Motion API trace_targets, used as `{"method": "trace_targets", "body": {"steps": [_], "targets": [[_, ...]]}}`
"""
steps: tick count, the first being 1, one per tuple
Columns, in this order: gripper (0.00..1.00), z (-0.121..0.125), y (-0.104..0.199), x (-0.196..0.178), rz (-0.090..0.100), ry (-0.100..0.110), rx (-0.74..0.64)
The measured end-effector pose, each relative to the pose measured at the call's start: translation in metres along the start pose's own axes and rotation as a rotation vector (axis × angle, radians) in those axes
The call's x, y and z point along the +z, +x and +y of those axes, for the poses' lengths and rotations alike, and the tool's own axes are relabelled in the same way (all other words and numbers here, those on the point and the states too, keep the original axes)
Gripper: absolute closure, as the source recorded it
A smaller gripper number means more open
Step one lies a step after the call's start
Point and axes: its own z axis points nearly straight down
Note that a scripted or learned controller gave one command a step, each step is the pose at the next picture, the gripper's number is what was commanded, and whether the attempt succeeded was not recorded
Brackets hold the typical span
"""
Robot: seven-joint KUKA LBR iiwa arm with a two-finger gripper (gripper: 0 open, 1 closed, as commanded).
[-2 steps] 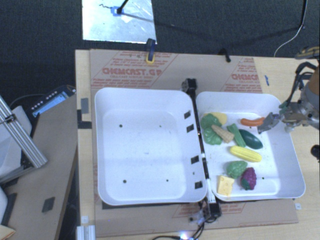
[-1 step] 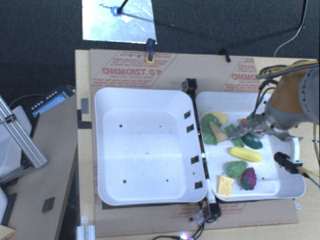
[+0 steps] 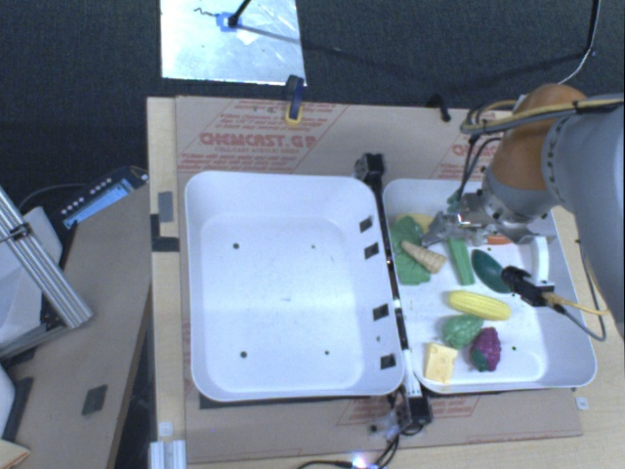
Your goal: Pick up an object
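In the right bin (image 3: 571, 364), nearest first, lie a yellow cheese wedge (image 3: 440, 362), purple grapes (image 3: 485, 348), a corn cob (image 3: 479, 305) and a cone (image 3: 423, 255): light, stiff, slick plastic toys. Grip the corn across its middle. The gripper (image 3: 451, 225) hangs beyond; its opening is unclear.

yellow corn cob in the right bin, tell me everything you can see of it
The yellow plastic-looking toy corn cob lies on its side on the floor of the right white bin, long axis running left to right, slightly tilted. Its surface looks smooth and glossy. A green bumpy toy vegetable sits just below it, apparently touching. The end effector is above, apart from it.
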Motion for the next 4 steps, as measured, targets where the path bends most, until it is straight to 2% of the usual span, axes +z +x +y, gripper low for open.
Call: {"method": "trace_targets", "body": {"steps": [1,2,3,4], "targets": [[0.0,-0.051,-0.05,0.001,-0.001,0.007,0.012],[0.0,0.001,-0.007,0.0,-0.001,-0.002,0.0],[0.0,0.038,0.04,-0.001,-0.014,0.012,-0.002],[0.0,0.041,0.087,-0.106,0.001,-0.005,0.0]]}}
